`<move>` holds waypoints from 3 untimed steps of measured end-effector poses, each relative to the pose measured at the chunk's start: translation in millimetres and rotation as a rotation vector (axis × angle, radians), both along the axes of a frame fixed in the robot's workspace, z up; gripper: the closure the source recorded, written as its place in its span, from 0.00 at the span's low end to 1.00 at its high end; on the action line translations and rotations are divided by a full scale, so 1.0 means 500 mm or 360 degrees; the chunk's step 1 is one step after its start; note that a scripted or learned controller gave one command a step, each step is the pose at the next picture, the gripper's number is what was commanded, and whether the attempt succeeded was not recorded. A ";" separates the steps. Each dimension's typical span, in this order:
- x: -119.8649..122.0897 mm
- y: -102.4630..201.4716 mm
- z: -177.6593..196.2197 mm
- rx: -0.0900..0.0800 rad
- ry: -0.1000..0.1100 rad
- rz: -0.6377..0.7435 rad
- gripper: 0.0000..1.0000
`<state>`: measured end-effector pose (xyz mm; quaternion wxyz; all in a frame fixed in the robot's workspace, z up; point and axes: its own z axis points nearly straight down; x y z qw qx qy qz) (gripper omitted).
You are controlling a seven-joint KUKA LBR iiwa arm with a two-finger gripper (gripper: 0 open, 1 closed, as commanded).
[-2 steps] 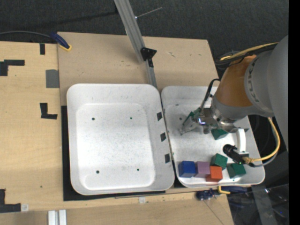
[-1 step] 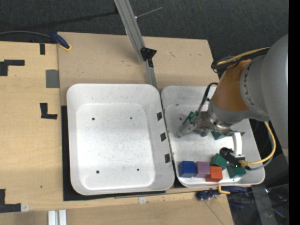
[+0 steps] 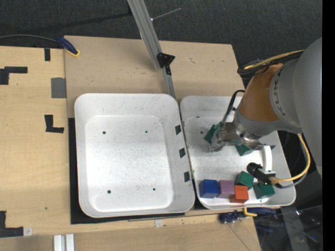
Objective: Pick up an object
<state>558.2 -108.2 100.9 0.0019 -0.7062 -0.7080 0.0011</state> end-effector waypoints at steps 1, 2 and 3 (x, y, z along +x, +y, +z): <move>-0.008 0.010 0.121 -0.0002 -0.0013 -0.0001 1.00; -0.005 0.011 0.221 -0.0003 -0.0014 -0.0001 1.00; -0.009 0.107 0.246 0.0002 -0.0008 0.0005 1.00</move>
